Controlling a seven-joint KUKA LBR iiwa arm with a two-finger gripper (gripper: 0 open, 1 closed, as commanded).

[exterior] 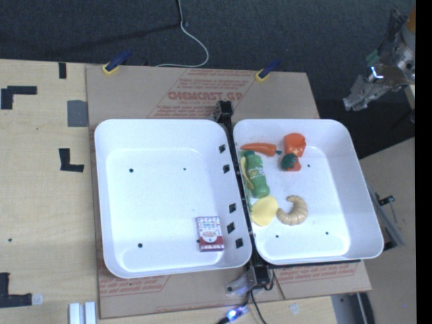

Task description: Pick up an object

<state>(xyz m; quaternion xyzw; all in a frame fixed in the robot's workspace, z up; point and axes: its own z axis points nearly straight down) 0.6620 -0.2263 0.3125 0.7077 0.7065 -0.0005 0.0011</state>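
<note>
The right bin (337, 181) holds several toy foods: an orange carrot (259, 148), a red-orange pepper (294, 144), a small red and green piece (290, 162), a green bottle-like item (255, 174), a yellow lemon (264, 210) and a tan croissant (293, 210). A small red and white box (209, 233) lies near the front right of the left bin (135, 201). My gripper (358, 96) hangs at the far right, above and behind the right bin's back corner, well clear of all the objects.
Both bins rest on a brown cardboard sheet (202, 93) with blue and yellow clamps (116, 62) at its back corners. A cable (192, 36) trails across the dark floor behind. Black clips (233, 181) join the bins at the middle.
</note>
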